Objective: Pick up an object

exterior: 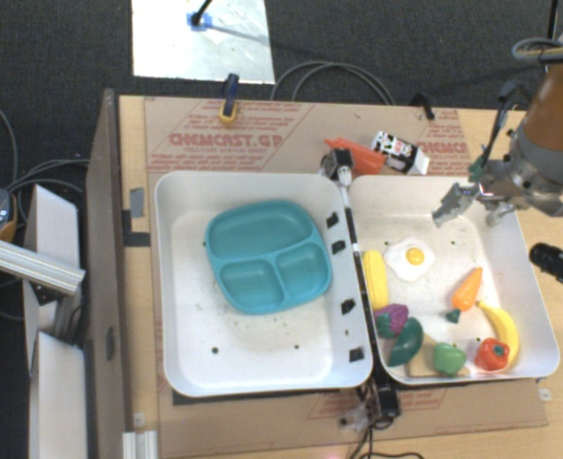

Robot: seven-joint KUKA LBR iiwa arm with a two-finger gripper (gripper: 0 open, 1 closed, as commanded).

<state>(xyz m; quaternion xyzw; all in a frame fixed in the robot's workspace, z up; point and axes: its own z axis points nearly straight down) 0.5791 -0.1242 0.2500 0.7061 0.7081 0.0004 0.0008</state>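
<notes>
Flat plastic fried egg, white with a yellow yolk (pixel 412 260), lying on the floor of the right shallow white bin (pixel 534 285), roughly at the bin's centre, apart from its neighbours. Nearest candidate to the claw (pixel 474 199), judged the likeliest pick: sits toward 8 o'clock from the claw, close by. No marked long axis, so approach angle matters little. Claw spread wide, nothing between the fingers, hovering over the bin's 12 o'clock edge. Yellow corn cob (pixel 375 277) at the egg's 8 o'clock, upright along the divider; orange carrot (pixel 466 289) at 4 o'clock; yellow banana (pixel 504 330) beyond. Teal divided plate (pixel 267 255) in the left bin.
</notes>
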